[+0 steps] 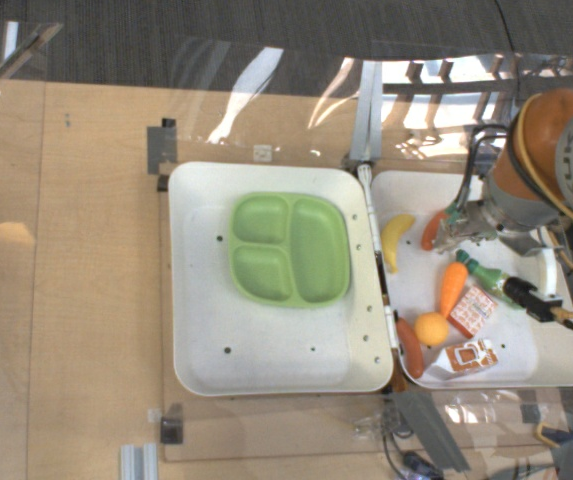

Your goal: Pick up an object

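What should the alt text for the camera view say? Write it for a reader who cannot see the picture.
A grey robot arm with an orange band reaches from the right, its gripper low over the right bin, which holds a banana, a carrot, an orange and small cartons. The left bin holds a green divided plate.

The arm (556,158) comes in from the right edge of the scene, its grey body bulky at the far right with the orange band rounding over the top just above the wrist. The wrist bends down and to the left. The gripper (453,236) hangs low at its end, pointing downward; whether its jaws stand apart or closed cannot be made out.
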